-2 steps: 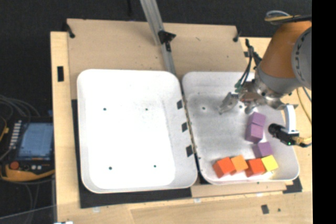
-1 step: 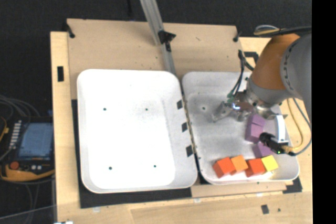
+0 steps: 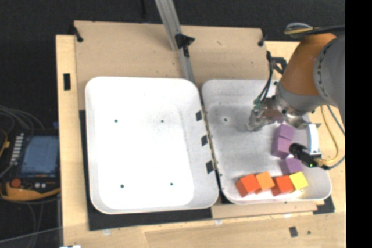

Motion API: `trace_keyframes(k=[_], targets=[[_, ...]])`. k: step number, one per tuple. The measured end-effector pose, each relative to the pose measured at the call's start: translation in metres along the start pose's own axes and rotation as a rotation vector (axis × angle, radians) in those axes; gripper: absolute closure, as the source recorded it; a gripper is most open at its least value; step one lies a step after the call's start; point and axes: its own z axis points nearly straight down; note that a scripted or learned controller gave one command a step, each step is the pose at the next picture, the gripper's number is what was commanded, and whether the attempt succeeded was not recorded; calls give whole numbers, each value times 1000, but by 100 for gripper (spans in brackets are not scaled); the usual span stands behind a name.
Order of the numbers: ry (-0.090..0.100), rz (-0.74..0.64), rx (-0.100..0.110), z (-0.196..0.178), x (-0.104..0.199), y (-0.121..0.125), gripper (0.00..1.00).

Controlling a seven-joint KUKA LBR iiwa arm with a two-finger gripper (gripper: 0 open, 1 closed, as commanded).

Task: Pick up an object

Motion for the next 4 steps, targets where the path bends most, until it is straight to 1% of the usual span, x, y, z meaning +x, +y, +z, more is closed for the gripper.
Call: trace_keyframes(k=[1, 2, 3, 4], targets=[[0, -12, 0, -48, 6, 7, 100], [-1, -13, -4, -112, 3, 6, 100], [0, -15, -1, -142, 2, 8, 100], [2, -16, 3, -149, 53, -7, 100]])
